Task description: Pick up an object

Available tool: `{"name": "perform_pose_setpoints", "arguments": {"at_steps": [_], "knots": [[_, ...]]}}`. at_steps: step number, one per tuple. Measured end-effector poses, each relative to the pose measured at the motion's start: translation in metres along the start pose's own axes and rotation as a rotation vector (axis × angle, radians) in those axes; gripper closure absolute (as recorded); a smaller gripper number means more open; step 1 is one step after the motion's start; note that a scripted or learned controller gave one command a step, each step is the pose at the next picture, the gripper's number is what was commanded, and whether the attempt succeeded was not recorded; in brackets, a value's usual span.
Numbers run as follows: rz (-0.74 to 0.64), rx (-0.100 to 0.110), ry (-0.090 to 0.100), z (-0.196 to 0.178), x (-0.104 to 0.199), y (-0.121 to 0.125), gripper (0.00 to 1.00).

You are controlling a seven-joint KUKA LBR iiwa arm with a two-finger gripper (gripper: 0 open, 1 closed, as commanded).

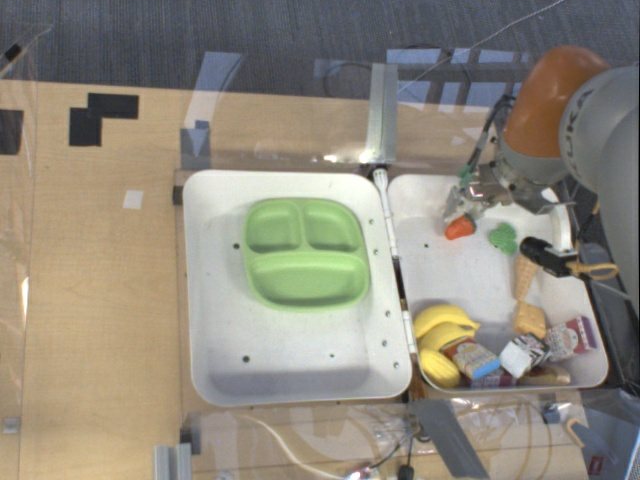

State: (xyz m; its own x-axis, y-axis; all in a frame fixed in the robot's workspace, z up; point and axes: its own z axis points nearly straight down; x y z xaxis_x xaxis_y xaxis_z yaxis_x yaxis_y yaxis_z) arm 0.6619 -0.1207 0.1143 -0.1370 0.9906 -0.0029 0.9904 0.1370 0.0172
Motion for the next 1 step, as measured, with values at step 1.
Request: {"name": "perform_pose_setpoints", "arguments": {"at_steps": [1], "knots": [[0.033,0.008,0.002,-0.1214,0.0832,0.0222,1.00]]}}
